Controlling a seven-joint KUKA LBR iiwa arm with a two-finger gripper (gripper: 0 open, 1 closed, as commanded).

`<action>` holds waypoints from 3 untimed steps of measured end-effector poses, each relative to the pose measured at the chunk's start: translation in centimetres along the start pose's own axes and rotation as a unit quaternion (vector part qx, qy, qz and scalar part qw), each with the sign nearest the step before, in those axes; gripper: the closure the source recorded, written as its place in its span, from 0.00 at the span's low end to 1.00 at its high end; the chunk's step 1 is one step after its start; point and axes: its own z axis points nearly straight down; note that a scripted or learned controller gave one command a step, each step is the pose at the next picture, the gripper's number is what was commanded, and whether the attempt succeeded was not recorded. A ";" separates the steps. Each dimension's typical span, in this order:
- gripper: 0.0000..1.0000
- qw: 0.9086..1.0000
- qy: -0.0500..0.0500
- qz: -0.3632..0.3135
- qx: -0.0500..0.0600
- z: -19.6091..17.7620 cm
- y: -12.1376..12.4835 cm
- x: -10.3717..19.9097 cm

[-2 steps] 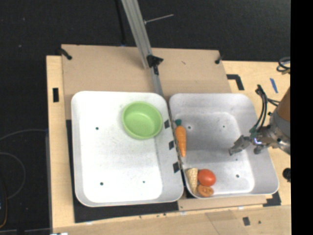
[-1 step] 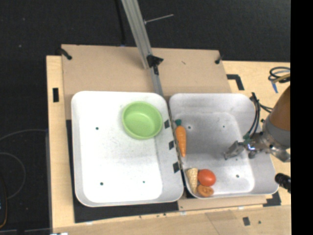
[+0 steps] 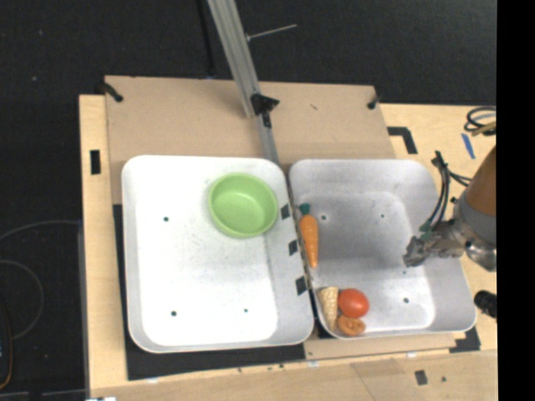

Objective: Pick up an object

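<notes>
Two shallow white bins lay side by side on the table (image 3: 96,224), the left bin (image 3: 150,249) and the right bin (image 3: 376,190) touching along their inner edges. A brown board (image 3: 184,115) lay under them toward the far edge. A grey metal rail (image 3: 234,44) rose slanted from the far side.

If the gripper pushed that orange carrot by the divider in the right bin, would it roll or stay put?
The carrot looks round and tapered, so it would probably roll in a curve, not straight. It lies close along the right bin's left wall, which would likely stop it going that way. It looks like smooth plastic, so the gripper might slip off it.
</notes>
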 end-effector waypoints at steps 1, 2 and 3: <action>1.00 1.000 0.000 -0.005 -0.001 -4.9 0.5 0.7; 1.00 1.000 -0.001 -0.005 -0.002 -11.1 0.9 1.2; 1.00 1.000 0.001 -0.005 0.002 -12.4 1.0 1.1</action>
